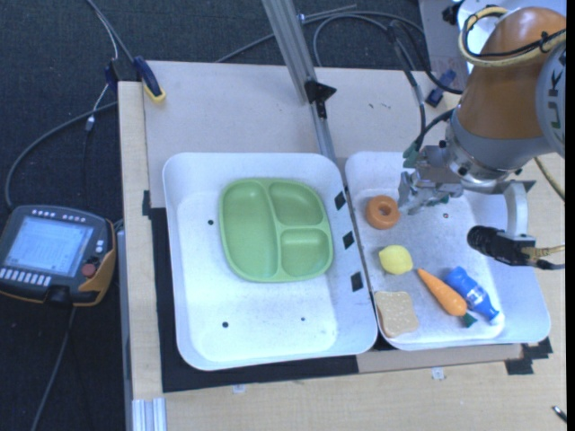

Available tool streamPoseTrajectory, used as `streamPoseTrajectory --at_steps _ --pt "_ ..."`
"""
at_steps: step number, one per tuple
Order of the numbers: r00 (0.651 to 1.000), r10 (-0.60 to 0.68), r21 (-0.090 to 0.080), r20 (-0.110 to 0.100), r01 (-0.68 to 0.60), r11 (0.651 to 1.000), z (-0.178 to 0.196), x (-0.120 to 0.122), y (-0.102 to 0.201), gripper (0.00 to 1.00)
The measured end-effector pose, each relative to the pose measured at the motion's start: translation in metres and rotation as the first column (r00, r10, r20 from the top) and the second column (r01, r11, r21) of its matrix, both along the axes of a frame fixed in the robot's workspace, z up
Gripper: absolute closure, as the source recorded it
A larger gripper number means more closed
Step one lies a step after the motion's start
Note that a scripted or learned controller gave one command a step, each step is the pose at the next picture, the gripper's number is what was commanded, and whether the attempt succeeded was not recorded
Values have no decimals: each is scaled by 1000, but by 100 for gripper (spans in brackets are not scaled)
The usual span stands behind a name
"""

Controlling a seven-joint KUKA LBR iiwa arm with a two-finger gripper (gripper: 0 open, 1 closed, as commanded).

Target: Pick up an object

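Claw hangs low over the right bin beside the donut; grip state unclear.

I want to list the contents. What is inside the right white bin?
Inside the right bin lie an orange donut, a yellow lemon, a carrot, a blue bottle and a bread slice. The tool and arm cover part of the bin's far floor.
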State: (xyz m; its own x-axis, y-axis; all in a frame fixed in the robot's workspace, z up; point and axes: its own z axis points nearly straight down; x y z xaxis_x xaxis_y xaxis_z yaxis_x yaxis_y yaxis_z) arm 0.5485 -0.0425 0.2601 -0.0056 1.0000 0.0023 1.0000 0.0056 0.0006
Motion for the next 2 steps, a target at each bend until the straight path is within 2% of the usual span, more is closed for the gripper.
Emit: streamPoseTrajectory --at_steps 1,2 --pt "1000 0 0 0 0 1000 3 5 49 100" --pt "1000 0 0 -4 0 1000 -17 14 100 100"
